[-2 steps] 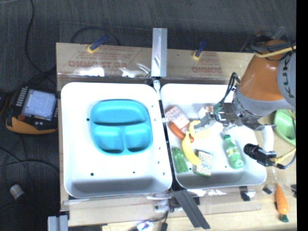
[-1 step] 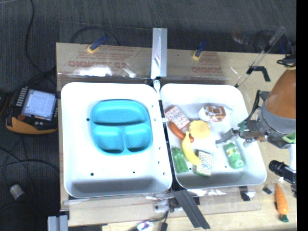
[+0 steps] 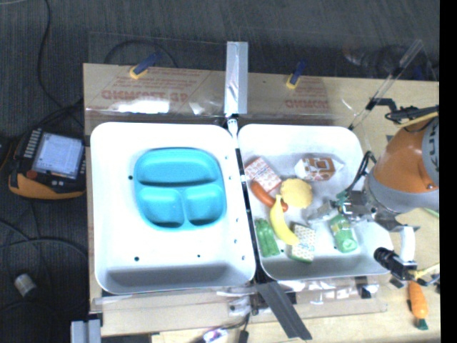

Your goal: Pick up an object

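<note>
Grey arm (image 3: 410,184), orange band, black cable.

Both white bins (image 3: 171,138) look like smooth, slightly glossy moulded plastic. The blue divided tray (image 3: 178,186) in the left bin is glossy plastic too, catching soft highlights. The bench top (image 3: 335,95) at the far side appears as matt pale wood under clear, shiny film. The floor (image 3: 57,63) is dark, rough carpet. The banana (image 3: 282,224) seems smooth plastic, perhaps a toy.

Blue tray (image 3: 178,186), yellow banana (image 3: 283,224), white bins (image 3: 114,263)
</note>
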